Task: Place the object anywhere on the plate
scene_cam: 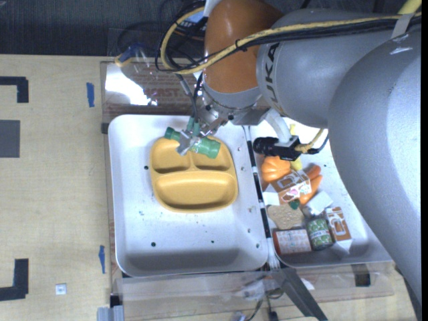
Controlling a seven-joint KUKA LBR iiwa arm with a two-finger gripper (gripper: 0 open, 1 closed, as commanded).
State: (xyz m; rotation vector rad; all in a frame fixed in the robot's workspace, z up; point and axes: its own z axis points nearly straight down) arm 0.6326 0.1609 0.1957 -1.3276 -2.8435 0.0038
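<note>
1. Divided plate (194, 186): mustard yellow, plain.
2. Object at plate's 12 o'clock (204, 146): green.
3. Bins (134, 199): white.
4. Arm (348, 65): grey, orange band (234, 32).
5. Bench (53, 179): pale wood, blue tape marks.

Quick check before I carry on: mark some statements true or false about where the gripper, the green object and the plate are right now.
1. The yellow plate lies in the left bin. True.
2. The gripper is over the right bin. False: it is over the plate's upper edge.
3. A green object is at the gripper, over the plate. True.
4. The plate is one undivided dish. False: it has compartments.
5. The right bin holds several items. True.
</note>
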